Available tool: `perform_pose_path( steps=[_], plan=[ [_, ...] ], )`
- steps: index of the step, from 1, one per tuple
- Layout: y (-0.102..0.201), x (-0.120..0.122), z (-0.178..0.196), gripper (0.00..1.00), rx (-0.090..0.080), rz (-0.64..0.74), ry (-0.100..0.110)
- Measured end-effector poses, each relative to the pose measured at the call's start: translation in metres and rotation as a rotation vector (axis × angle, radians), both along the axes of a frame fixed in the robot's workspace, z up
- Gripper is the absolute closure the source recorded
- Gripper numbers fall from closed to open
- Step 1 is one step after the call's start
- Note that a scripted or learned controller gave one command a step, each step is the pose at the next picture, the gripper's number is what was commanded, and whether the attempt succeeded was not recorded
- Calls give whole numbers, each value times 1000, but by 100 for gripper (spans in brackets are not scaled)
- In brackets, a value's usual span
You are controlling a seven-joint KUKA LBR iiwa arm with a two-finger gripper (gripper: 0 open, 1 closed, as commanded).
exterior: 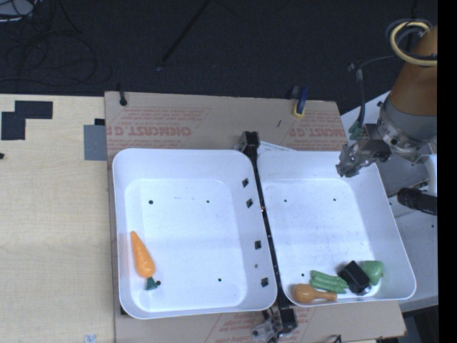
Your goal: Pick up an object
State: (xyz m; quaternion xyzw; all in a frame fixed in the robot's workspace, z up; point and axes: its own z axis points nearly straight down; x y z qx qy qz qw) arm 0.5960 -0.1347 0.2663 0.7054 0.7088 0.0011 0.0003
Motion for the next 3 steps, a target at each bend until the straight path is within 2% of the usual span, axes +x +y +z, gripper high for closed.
perform_pose_path(
  steps=[1,2,3],
  plan=[
    [43,51,38,100,0,1,-3],
    [-9,22,103,100,-4,-8,-3],
    [-83,-31,154,100,-5,-11,0]
  ],
)
